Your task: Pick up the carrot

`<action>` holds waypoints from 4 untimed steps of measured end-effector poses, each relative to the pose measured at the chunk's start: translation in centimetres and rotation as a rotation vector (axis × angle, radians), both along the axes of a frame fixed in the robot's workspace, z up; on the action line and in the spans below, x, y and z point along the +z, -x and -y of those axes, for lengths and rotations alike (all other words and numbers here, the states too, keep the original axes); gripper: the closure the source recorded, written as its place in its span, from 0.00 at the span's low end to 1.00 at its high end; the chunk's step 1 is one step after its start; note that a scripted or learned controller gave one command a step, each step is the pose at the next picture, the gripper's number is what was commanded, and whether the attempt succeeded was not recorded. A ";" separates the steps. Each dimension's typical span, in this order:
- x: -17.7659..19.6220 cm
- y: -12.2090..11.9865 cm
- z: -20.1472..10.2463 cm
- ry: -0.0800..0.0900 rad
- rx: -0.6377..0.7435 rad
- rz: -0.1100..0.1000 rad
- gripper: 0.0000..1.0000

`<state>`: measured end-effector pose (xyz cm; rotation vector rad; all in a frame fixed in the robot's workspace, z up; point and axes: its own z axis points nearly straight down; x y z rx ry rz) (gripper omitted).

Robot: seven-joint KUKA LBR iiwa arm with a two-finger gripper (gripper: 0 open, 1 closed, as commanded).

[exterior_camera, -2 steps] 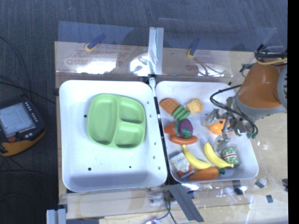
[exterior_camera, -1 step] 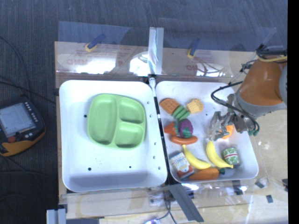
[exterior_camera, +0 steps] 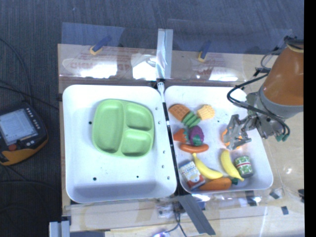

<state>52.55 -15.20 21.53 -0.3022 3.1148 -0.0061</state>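
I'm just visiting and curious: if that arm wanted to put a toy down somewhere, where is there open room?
The left bin has bare white floor around the green tray, widest along the near edge. The right bin is crowded: bananas, carrot, eggplant and the hand leave a small bare strip along its far wall.

Carrot (exterior_camera: 216, 184): orange, tapered, green at the right end.
Pose: flat on its side, lengthwise left to right.
Place: right bin, against the front wall, just below two bananas.
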 end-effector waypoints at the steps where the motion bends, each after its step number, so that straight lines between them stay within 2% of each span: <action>1: 12.0 -2.0 7.0 0.002 0.004 -0.001 1.00; 2: 11.6 -1.9 6.8 -0.003 0.007 -0.008 0.00; 3: -6.6 0.8 6.9 -0.007 -0.263 -0.020 0.00; 4: -12.5 -6.1 1.7 -0.005 -0.391 0.001 0.00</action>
